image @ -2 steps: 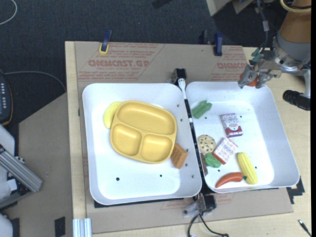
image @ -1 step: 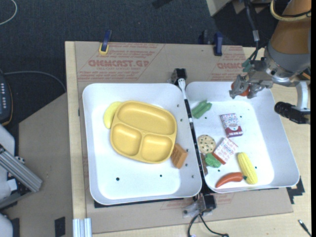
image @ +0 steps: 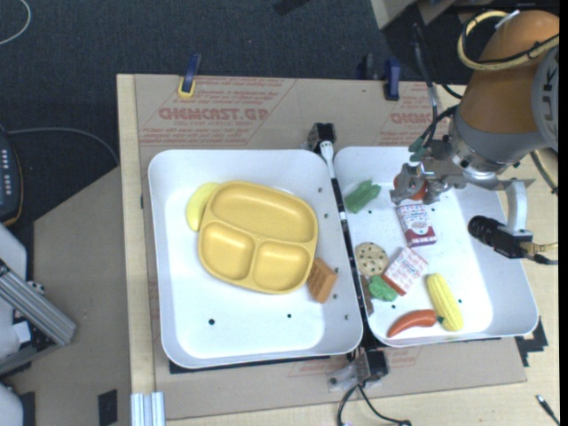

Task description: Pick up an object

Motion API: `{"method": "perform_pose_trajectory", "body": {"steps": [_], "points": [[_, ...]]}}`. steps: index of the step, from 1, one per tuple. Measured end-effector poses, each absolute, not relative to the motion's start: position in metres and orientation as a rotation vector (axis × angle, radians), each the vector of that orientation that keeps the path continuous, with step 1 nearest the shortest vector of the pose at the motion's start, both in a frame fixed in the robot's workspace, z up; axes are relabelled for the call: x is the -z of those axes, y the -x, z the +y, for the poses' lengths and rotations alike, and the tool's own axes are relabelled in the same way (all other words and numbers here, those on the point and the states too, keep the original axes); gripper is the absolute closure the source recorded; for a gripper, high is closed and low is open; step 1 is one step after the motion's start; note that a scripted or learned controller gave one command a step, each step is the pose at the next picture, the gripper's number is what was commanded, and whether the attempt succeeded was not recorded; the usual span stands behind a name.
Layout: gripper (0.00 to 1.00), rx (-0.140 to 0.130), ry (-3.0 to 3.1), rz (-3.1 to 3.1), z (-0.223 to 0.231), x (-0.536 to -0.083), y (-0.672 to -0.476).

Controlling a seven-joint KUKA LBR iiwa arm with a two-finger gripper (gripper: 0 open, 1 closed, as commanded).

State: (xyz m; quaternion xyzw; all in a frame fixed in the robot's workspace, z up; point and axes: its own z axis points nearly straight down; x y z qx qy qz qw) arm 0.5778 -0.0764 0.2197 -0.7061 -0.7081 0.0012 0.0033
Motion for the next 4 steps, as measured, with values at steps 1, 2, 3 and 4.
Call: {"method": "perform_pose_trajectory", "body": {"steps": [1,2,3,4], "points": [[1.0,0.002,2.225,-2.222,-0.094,-0.225,-0.593],[1.0,-0.003,2.219,-2.22,-0.087,-0.214,-0.588],[1.0,-0.002,2.22,-2.219,-0.084,-0.215,-0.583],[1.0,0.0,2.221,-2.221,-0.088,-0.215,-0.584]]}}
